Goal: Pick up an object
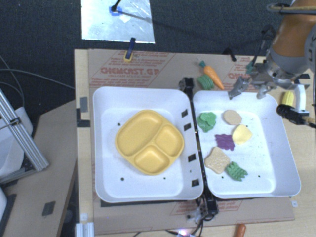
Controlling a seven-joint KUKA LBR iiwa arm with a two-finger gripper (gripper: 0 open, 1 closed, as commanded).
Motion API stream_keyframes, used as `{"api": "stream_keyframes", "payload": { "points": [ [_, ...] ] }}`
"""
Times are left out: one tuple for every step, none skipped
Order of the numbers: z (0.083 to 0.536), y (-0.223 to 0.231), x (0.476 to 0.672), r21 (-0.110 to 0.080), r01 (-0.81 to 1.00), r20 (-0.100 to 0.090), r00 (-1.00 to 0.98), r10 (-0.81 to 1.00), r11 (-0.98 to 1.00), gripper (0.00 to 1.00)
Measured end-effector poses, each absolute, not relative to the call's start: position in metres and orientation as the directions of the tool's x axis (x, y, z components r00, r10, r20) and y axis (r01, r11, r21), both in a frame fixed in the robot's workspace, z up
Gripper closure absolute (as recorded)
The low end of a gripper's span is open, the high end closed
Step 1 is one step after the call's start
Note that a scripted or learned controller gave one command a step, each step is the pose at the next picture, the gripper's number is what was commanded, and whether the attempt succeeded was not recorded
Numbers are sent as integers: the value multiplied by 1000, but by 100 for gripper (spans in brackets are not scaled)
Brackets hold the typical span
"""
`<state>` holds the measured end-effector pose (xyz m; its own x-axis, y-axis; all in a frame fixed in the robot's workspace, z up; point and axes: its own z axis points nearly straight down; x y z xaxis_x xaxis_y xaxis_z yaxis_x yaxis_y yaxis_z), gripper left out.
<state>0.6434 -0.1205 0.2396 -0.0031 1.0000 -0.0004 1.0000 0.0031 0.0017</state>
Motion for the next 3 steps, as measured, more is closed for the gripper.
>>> {"api": "stream_keyframes", "payload": {
  "points": [
    [389, -80, 649, 20, 1000, -1, -10, 1000, 10, 0],
    [548, -45, 575, 23, 1000, 0, -9, 1000, 9, 0],
    [536, 7, 521, 2, 1000, 2, -10, 1000, 10, 0]
  ]
}}
